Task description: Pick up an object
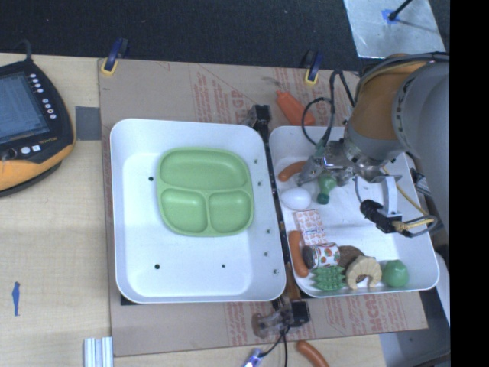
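Arm reaches over the right bin (428,277) at the desk's right edge; pincer (327,176) sits low in that bin's far half, over a small green object (325,186). Finger spread and grip cannot be told. A white egg (296,199) lies just beside it. Along the bin's near edge: can (324,255), croissant (364,271), green ball (395,273). Left bin (137,266) holds a green divided tray (205,191).

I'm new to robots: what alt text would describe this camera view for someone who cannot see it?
A grey robot arm reaches from the right into the right bin, its gripper low among toy foods. The left bin holds a green divided plate.
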`<state>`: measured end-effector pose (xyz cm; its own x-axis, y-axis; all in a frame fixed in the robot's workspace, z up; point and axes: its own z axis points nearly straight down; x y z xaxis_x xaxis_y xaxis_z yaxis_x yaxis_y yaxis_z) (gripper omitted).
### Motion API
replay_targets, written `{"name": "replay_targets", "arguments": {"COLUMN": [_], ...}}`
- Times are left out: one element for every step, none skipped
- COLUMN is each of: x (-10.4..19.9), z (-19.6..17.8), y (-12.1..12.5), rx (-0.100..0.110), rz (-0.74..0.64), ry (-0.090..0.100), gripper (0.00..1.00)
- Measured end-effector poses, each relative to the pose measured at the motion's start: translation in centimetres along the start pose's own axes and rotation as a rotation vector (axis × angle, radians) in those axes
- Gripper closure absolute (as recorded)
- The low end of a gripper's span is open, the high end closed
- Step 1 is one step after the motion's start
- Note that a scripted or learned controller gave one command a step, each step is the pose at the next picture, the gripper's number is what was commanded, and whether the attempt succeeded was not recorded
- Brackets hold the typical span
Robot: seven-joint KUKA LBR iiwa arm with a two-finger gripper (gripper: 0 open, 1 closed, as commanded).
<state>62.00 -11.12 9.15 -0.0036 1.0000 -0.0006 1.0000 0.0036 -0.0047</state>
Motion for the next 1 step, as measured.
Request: {"name": "replay_targets", "arguments": {"x": [1.16], "z": [-0.11], "y": [3.23], "rx": [-0.001], "rz": [0.000], "ry": [0.000], "gripper": [0.00]}}
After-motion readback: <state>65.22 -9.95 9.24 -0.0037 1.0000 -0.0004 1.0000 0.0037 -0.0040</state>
